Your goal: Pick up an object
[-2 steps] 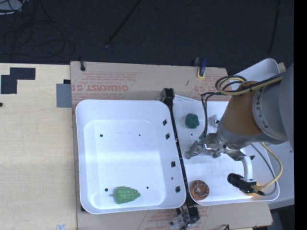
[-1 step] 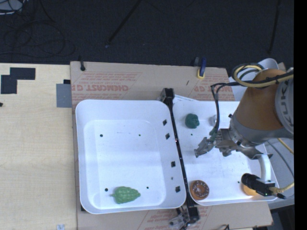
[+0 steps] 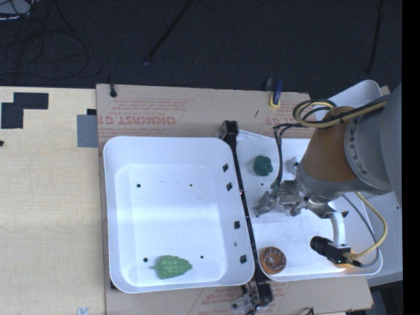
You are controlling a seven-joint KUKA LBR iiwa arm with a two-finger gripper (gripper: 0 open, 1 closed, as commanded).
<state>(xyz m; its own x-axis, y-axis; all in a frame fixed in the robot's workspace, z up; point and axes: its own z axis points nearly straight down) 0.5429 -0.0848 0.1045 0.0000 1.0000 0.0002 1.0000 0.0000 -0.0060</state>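
Note:
My gripper (image 3: 268,204) hangs low over the left part of the right bin (image 3: 367,268), close to the divider between the bins. A dark green ball (image 3: 263,165) lies in the right bin just behind the gripper, apart from it. A brown round piece like a doughnut (image 3: 272,259) rests at that bin's front left corner, in front of the gripper. In the left bin (image 3: 118,176), a light green bumpy object (image 3: 172,266) sits near the front wall. I see nothing held in the gripper.
The grey arm with its orange band (image 3: 335,156) covers much of the right bin's right side. A black rail (image 3: 241,202) runs between the two bins. Cardboard (image 3: 164,107) lies under and behind the bins.

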